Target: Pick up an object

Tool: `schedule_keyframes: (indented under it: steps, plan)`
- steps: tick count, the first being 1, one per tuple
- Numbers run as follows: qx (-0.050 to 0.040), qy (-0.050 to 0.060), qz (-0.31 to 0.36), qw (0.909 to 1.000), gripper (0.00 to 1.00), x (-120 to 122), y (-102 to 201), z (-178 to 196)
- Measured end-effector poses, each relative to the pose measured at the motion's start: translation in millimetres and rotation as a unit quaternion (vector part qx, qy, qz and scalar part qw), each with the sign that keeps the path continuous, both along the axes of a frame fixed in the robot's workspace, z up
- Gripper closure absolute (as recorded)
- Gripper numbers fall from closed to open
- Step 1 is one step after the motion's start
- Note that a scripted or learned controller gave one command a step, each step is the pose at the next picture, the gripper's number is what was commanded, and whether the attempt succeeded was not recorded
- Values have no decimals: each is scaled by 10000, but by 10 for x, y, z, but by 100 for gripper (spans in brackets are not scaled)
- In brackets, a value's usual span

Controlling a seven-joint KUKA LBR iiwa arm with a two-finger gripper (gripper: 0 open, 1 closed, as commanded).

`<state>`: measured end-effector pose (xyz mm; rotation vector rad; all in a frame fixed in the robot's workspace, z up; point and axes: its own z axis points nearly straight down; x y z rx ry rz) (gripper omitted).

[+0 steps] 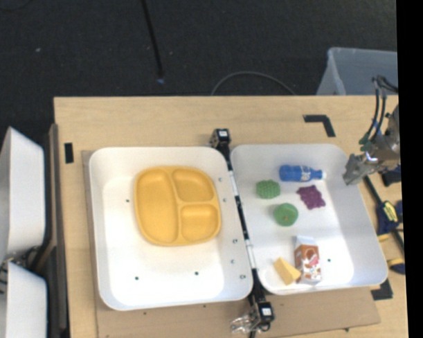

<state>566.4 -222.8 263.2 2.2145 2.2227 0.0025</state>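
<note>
The gripper (357, 168) hangs at the right bin's (340, 275) far right rim; whether it is open, I cannot tell. Nearest it inside lie a blue bottle (299, 173) and purple toy (311, 197), both untouched.

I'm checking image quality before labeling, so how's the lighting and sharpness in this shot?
Camera view: even, soft light with faint shadows; the white bins look bright, nearly washed out; slightly soft overall, so the print on the small carton is unreadable; the gripper at the right edge is blurry.

No text, label or number is legible on any item.
</note>
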Motion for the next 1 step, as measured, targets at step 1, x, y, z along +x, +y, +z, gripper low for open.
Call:
schedule_keyframes:
  steps: [1]
  plan:
    - [3, 11, 7, 10000, 100, -4, 443, -38]
